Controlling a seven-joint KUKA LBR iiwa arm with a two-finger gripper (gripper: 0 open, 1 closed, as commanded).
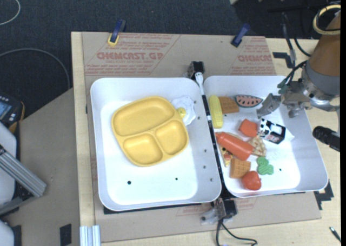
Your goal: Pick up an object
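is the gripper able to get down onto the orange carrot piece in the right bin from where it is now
Probably yes. The gripper hangs just above and right of the carrot piece, with nothing lying over it. The black and white toy beside it crowds one side.

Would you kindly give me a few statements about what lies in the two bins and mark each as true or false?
1. The yellow divided plate lies in the left bin. True.
2. The corn cob lies in the left bin. False: it lies in the right bin, along the edge nearest the left bin.
3. The watermelon slice lies toward the right bin's far side. True.
4. The gripper is above the left bin. False: it is over the right bin.
5. The red tomato is on the yellow plate. False: it lies near the right bin's front edge.
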